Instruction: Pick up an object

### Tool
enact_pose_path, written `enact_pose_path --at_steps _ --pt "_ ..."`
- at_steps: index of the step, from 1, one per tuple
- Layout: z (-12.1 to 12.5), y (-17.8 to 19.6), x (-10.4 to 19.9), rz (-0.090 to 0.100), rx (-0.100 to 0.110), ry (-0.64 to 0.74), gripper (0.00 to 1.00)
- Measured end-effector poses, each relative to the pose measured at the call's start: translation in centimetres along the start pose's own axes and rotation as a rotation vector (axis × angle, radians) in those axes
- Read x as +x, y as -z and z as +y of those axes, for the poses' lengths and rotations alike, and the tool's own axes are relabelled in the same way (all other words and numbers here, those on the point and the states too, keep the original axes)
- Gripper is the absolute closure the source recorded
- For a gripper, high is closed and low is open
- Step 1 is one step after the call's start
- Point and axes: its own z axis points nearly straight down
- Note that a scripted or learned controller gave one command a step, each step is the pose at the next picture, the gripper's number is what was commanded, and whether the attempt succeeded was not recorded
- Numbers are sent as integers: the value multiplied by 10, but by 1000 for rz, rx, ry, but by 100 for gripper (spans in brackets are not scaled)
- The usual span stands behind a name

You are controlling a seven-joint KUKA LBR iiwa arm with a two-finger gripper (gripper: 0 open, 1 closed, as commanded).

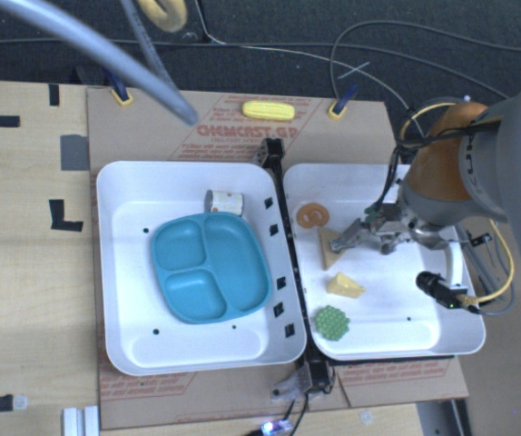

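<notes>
Brown cardboard (233, 130) covers your bench, and two shallow white bins sit on it side by side.

Look in the left white bin (120, 243). You see a blue plastic plate with three sections (211, 266) lying flat. A small white and brown block (225, 202) sits just behind the plate.

Now look in the right white bin (424, 334). A small round orange ring (312, 214) lies near the back left. A tan wedge-shaped piece (332, 248) lies just in front of the ring. A yellow chunk like cheese (344, 286) lies a little nearer to you. A bumpy round green thing (331, 322) sits near the front left.

Your grey metal gripper (344, 241) reaches in from the right. Its tips are right at the tan wedge. You cannot tell if they squeeze it.

A yellow corn-shaped toy (268, 111) rests on the cardboard behind the bins.
</notes>
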Motion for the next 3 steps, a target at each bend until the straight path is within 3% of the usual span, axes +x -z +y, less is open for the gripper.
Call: enact_pose_path --at_steps 1,3 --pt "5 16 2 2 -14 3 100" --pt "6 118 1 -2 0 0 100"
